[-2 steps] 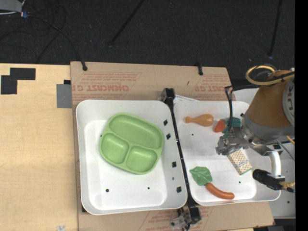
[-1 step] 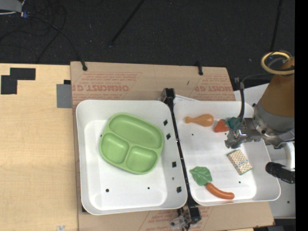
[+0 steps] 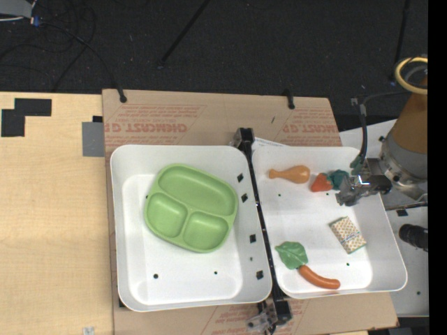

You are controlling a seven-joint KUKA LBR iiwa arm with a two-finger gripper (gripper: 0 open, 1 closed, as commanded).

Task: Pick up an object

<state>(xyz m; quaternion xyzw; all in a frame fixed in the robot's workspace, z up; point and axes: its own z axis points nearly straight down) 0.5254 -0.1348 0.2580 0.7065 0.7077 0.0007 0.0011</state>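
The likeliest thing to be picked is the small red and teal toy at the far right of the right bin, since the tool hangs just beside it at the bin's right wall. Whether the tool is released or clenched cannot be told; nothing is seen held in it. Left of the toy lies an orange drumstick. Nearer are a patterned block and a carrot with green leaves, well apart, which leaves room around each. The left bin holds a green divided plate, lying flat.
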